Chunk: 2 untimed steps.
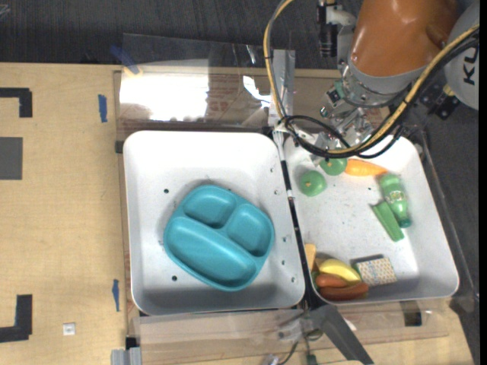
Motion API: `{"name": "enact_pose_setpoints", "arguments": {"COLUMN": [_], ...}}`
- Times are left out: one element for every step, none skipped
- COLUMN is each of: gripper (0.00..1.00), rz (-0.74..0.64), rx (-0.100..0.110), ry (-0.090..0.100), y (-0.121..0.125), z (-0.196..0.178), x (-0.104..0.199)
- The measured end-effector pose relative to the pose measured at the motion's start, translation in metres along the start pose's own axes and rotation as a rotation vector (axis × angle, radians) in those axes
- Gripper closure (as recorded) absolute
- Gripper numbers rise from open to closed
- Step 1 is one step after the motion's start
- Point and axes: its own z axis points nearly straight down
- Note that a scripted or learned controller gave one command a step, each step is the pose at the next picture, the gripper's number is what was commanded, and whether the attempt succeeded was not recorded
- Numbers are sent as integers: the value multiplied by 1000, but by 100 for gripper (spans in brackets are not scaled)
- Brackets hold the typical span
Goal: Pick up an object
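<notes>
I had the pincer (340, 137) low over the right bin's (437, 234) far corner, just above a small green fruit (333, 165) beside an orange piece (364, 169), though cables hid whether it gripped anything.

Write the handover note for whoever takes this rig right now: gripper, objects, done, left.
Gripper: low over the back of the right bin, by the green round fruit and the orange piece; nothing seen between its fingers.
Right bin also holds a green apple, a green bottle, a banana and a sponge.
Left bin: teal divided plate.
Done: no pick yet.
Left: grasp one object, lift.
</notes>
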Motion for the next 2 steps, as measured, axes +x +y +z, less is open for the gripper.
{"name": "enact_pose_setpoints", "arguments": {"gripper": [100,100], "rz": [-121,-118], "rx": [6,11], "ry": [3,-1], "y": [1,0], "z": [-57,-67], "x": [8,7]}}
